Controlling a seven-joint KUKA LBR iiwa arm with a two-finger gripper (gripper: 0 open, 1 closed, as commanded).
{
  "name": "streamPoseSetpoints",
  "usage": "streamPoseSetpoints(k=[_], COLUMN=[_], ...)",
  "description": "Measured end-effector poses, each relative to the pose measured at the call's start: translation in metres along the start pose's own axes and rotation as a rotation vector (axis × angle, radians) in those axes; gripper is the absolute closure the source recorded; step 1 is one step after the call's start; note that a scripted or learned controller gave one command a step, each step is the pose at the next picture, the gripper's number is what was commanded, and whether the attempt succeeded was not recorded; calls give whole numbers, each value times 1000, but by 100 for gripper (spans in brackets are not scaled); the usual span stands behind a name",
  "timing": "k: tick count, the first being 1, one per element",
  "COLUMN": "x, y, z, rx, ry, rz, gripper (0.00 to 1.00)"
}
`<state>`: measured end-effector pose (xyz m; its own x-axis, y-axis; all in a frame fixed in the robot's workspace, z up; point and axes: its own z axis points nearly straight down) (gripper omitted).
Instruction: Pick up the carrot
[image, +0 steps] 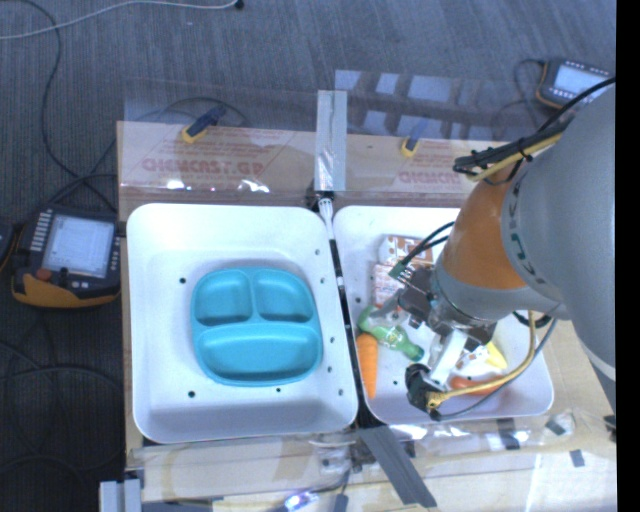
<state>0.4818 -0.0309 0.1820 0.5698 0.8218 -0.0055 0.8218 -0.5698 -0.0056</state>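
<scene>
An orange carrot (367, 365) lies along the left wall of the right bin (535, 397), pointing toward the front. The gripper (432, 325) hangs over the middle of that bin, just right of the carrot and above a green item (386, 333). The wrist hides its fingertips, and nothing shows between them.
A blue three-part plate (257, 323) sits in the left bin (160, 250). In the right bin lie a printed packet (392, 262), the green item and a yellow-and-orange piece (484, 362) under the arm. The grey arm covers that bin's right half.
</scene>
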Motion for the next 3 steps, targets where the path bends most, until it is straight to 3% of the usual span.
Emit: streamPoseSetpoints(k=[1,2,3], x=[15,-49,-49], y=[-10,36,33], z=[0,-53,-57], rx=[0,-3,9], ry=[1,0,-9], rz=[33,69,66], gripper=[0,0,100])
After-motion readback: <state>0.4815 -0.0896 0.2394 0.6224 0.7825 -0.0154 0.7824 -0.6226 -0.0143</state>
